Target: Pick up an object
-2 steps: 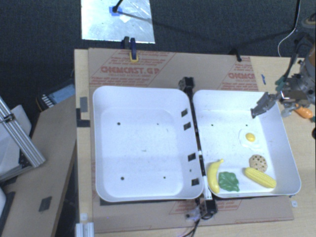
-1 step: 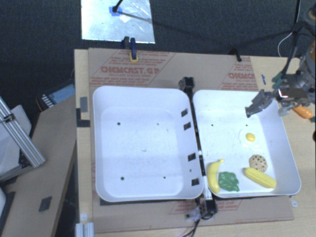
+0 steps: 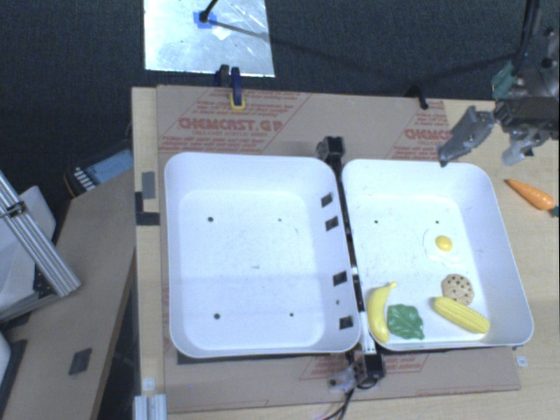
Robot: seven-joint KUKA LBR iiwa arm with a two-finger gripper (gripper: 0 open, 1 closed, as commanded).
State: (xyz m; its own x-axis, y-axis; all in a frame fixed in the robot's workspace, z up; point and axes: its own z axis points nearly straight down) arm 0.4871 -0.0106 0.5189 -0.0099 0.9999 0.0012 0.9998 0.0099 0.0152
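Gripper [image 3: 490,143]: located at the 2 o'clock edge of the view, above the far right corner of the right bin; two grey fingers are visible, one angled toward 8 o'clock, one shorter at the right.
Jaws: spread apart; nothing is seen between them.
Right bin [image 3: 411,182]: white, shallow, contains all five loose objects, grouped toward its 5 o'clock quarter.
Fried egg [image 3: 443,244]: white with yellow yolk, nearest the gripper among the bin contents, still well apart from it.
Cookie [image 3: 457,288]: round, brown, at 6 o'clock from the fried egg.
Corn cob [image 3: 461,315]: yellow, lies just beside the cookie at its 6 o'clock side, near the bin's near wall.
Banana [image 3: 378,311]: yellow, curved, lies along the bin's left wall near the near corner.
Green leaf [image 3: 405,322]: touches the banana on its 3 o'clock side.
Left bin [image 3: 254,252]: white, set beside the right bin, joined along a black clipped seam.
Carrot [image 3: 531,193]: orange, lies on the bench outside the right bin, at 3 o'clock.
Foil sheet [image 3: 208,24]: silver, at 12 o'clock beyond the bench.
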